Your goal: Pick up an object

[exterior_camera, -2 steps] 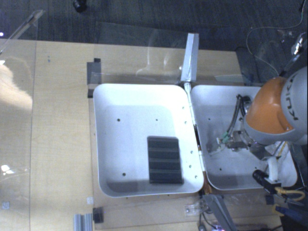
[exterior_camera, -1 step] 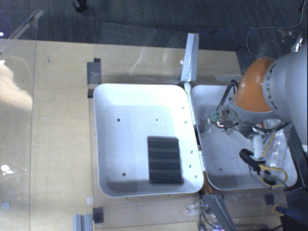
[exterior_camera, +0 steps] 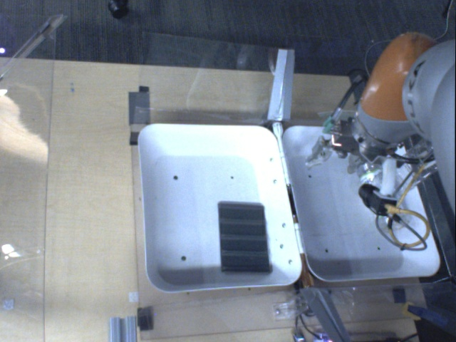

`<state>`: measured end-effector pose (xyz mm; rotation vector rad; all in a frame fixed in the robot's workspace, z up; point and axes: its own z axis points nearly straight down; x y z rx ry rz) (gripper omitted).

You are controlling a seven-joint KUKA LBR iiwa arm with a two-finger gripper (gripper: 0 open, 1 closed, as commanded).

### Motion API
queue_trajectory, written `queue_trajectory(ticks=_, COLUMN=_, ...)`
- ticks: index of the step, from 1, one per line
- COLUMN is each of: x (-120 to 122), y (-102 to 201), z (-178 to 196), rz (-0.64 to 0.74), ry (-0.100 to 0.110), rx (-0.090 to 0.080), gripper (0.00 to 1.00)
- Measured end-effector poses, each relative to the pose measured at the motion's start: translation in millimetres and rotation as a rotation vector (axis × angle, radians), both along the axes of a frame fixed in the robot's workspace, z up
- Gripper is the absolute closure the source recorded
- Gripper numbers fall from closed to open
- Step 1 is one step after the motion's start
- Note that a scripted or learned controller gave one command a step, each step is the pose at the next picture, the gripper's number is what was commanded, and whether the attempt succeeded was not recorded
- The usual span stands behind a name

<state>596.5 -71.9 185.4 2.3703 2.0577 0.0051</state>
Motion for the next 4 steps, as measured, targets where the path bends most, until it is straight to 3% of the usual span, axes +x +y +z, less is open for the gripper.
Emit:
queue_trajectory(ticks=1, x=1.2, y=-57.3, z=38.9, rz=0.056, ry=0.0, rx=-0.001, gripper=0.0)
queue_trajectory(ticks=2, x=24.9, y=-120.4, z=-49.1, rz=0.159, ry=0.0, rx=-0.001, gripper=0.0)
queue_trajectory(ticks=3, x=-18.7, y=-97.0, z=-96.9, rz=0.282, ry=-0.007, rx=-0.003, gripper=0.0)
queue_trajectory(ticks=4, x=-16.5, y=-96.0, z=-85.6, rz=0.282, ry=-0.012, rx=-0.004, gripper=1.0)
